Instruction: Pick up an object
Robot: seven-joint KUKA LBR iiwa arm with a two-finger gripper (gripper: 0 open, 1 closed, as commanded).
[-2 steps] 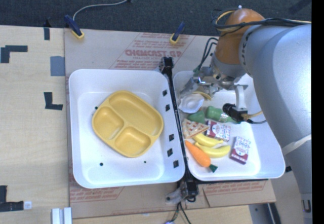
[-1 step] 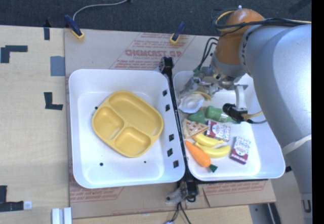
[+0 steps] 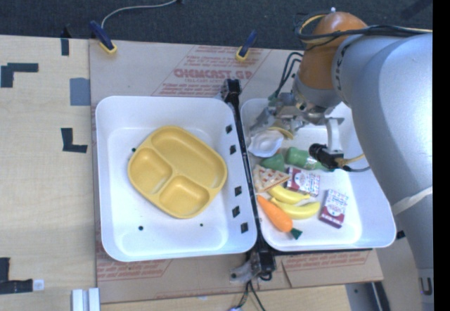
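The grey arm with its orange band (image 3: 325,49) reaches in from the right and bends down over the far end of the right bin. Two shallow white plastic bins sit side by side on the bench (image 3: 42,162). The left bin (image 3: 112,232) holds a yellow divided plastic tray (image 3: 177,171), lying at a slant near its middle. The right bin (image 3: 373,225) holds a cluster of small toys. The hand (image 3: 278,118) hangs low at the bin's far left corner; whether it is open or closed on anything cannot be told. Just below it lies a crumpled white piece (image 3: 266,143), very close or touching. Nearer the camera follow a green bottle-shaped toy (image 3: 290,159), a patterned flat wedge (image 3: 269,177), two small red-and-white cartons (image 3: 304,181) (image 3: 333,207), a yellow banana (image 3: 294,202) and an orange carrot (image 3: 275,215) at the bin's left wall.
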